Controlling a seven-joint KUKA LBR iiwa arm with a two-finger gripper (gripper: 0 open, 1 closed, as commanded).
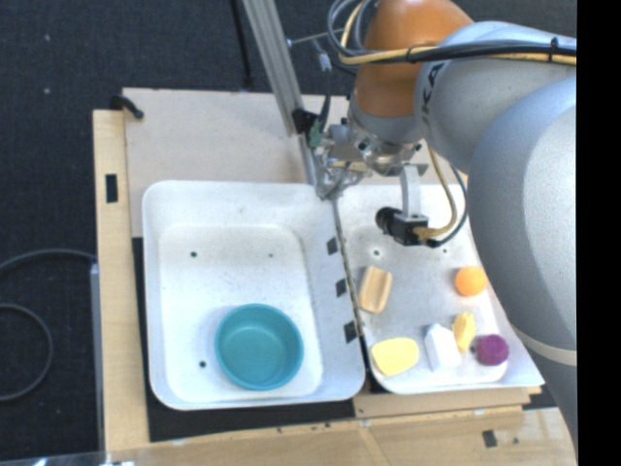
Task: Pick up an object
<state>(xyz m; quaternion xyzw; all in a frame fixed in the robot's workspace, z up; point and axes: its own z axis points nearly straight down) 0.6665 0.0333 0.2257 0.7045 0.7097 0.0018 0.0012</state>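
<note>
Left bin (pixel 165 260): one teal bowl (pixel 258 346), near front. Right bin (pixel 417 260): six items along the front half, namely one tan block (pixel 375 288), one yellow piece (pixel 394 355), one white bottle (pixel 441 346), one small yellow item (pixel 465 329), one orange ball (pixel 471 281), one purple ball (pixel 491 349). Gripper (pixel 335 178) sits over the bins' back divider, well apart from all of them; can't tell its opening or any hold

No readable text, labels, brands or numbers anywhere. Only small black marks along the bench (pixel 112 260) edges and bin rims, too small to read as signs.
</note>
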